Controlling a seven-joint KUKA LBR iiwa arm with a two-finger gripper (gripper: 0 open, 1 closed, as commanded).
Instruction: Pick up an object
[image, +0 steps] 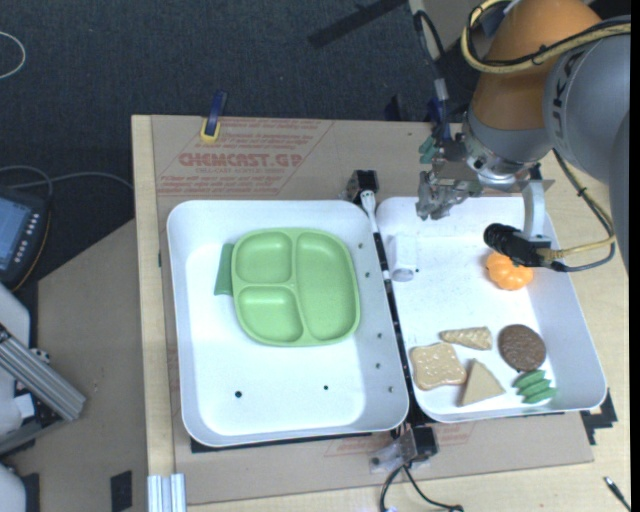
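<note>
We see the gripper (437, 205) over the far-left corner of the right white bin (575, 330); we cannot tell how its fingers stand. Within that bin: orange fruit (509, 273) at the far right, brown round cookie (522, 347), toast slices (437, 365) and green pea pod (533, 386) along the near edge. Green divided plate (296, 286) lies in the left bin (195, 300).

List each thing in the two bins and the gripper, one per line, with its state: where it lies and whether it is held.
gripper: above right bin's far edge, holding nothing visible
green divided plate: flat in left bin, upright
orange toy: loose in right bin
brown cookie: flat, loose
bread slice: flat, loose
green pea pod: near right bin's front corner
</note>
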